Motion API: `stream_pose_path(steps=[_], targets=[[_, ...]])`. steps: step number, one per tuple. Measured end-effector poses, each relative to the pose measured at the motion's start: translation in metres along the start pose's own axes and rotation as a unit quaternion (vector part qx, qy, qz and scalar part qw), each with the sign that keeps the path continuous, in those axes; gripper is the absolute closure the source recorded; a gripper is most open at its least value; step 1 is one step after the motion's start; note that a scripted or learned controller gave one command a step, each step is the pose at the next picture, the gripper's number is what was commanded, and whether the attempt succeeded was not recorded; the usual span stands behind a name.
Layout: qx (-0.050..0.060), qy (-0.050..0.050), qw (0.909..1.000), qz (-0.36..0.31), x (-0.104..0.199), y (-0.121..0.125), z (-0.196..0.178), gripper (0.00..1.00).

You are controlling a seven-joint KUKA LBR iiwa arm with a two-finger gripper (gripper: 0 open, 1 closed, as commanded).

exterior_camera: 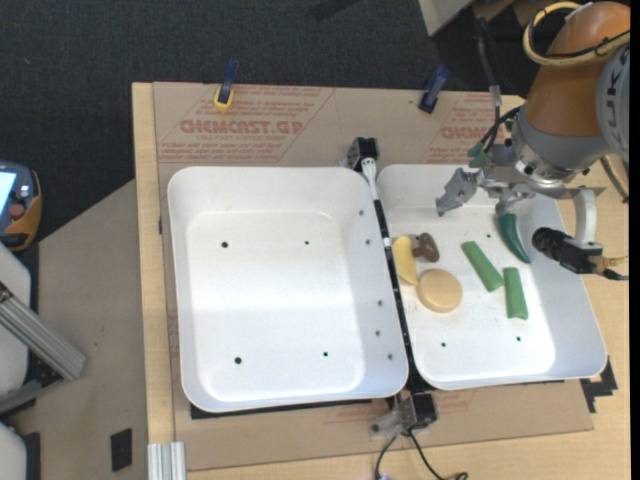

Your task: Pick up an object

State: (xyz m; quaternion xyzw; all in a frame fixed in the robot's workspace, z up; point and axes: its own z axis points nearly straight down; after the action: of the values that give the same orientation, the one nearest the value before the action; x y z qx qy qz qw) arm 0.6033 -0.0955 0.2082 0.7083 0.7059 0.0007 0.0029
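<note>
The right bin point(560, 353) holds several small objects. A pale yellow piece point(404, 260) lies by the divider, with a small brown lump point(427, 248) touching it. Just below them sits a tan round disc point(439, 291). Two green sticks point(482, 266) point(515, 293) lie to the right. A dark teal curved piece point(514, 236) rests near the bin's far right. My gripper point(480, 200) hangs over the far part of this bin, open, with nothing between its fingers. Its left finger point(453, 195) points toward the bin's back wall; the teal piece lies just below its right side.
The left bin point(190, 268) stands beside the right one, a black hinge strip point(385, 258) between them. Both rest on a cardboard sheet point(260, 118) held by clamps point(226, 90) at the back. A black cable connector point(560, 248) hangs from the wrist at the right.
</note>
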Motion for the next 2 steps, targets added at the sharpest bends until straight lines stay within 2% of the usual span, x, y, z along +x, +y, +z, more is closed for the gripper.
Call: stream_pose_path(steps=[1, 2], targets=[[0.004, 0.002, 1.0, -0.004, 0.058, 0.0, 0.024, 0.0], [0.001, 0.002, 1.0, -0.003, 0.074, 0.022, 0.023, 0.0]])
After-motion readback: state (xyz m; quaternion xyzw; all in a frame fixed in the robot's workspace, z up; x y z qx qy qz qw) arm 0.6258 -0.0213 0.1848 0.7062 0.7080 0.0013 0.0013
